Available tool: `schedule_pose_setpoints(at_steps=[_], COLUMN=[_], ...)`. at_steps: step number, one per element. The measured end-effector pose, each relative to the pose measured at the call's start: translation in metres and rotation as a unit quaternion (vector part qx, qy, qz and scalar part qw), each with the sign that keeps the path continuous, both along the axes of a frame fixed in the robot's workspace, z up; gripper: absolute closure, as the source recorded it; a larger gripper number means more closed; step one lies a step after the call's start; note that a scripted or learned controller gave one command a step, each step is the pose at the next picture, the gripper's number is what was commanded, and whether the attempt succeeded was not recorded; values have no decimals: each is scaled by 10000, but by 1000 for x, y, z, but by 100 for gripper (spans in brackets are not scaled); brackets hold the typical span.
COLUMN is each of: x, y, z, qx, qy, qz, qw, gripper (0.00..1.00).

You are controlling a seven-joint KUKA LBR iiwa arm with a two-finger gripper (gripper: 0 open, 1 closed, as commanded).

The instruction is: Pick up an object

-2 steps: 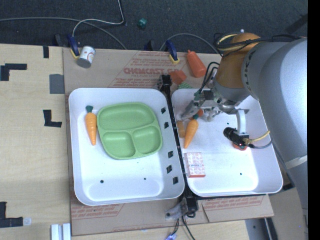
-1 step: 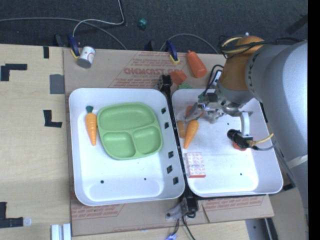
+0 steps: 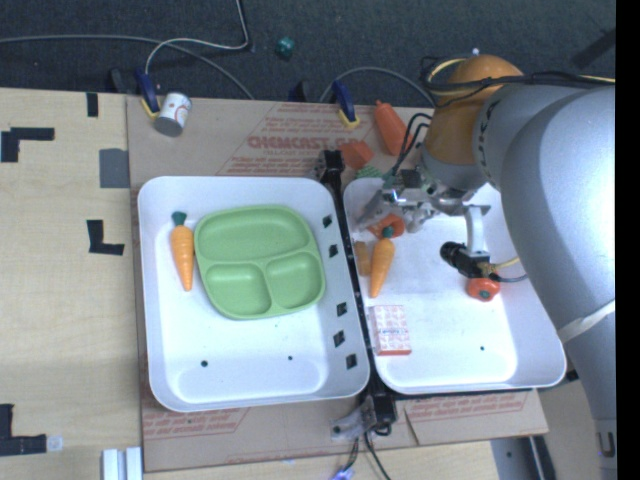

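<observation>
1. Lying in the upper left part of the right-hand shallow white bin (image 3: 450, 340), a small orange-red toy piece (image 3: 389, 227) sits just under the gripper (image 3: 392, 206). The piece is too small for its exact shape to be made out.
2. The gripper hangs over that corner of the bin at the end of the grey arm (image 3: 560, 178), whose orange band (image 3: 465, 118) shows at the upper right of the frame. I cannot tell whether the gripper is open or closed, or whether it touches the piece.
3. An orange plastic toy carrot (image 3: 380, 266) lies just below the piece, near the bin's left wall, with its point toward the bottom of the frame.
4. Lower along the same wall lies a small flat packet with a red pattern (image 3: 390, 329). A small round orange-red thing (image 3: 483, 290) rests right of the bin's middle, well apart from the carrot.
5. The left-hand white bin (image 3: 250, 373) holds a pale green plastic plate with three compartments (image 3: 260, 263). A second orange toy carrot with a green top (image 3: 182, 253) lies just beside the plate's left edge, with its green end toward the top of the frame.
6. Both bins stand on a brown cardboard sheet with red print (image 3: 270, 138). On the sheet above the right-hand bin lie a long orange toy piece (image 3: 390, 123) and a shorter orange one (image 3: 356, 154).
7. A white cylinder (image 3: 174, 112) lies at the sheet's upper left corner, beside a blue clamp (image 3: 150, 93). Another blue clamp (image 3: 346, 110) sits at the top middle of the frame.
</observation>
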State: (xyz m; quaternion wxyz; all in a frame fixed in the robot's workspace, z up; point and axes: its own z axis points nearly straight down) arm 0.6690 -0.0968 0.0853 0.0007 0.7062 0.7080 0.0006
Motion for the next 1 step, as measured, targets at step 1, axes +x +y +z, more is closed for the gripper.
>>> schedule_pose_setpoints(at_steps=[1], x=[0], y=[0], z=[11], qx=[0], qy=[-4], qz=[9], qw=[10000], gripper=[100])
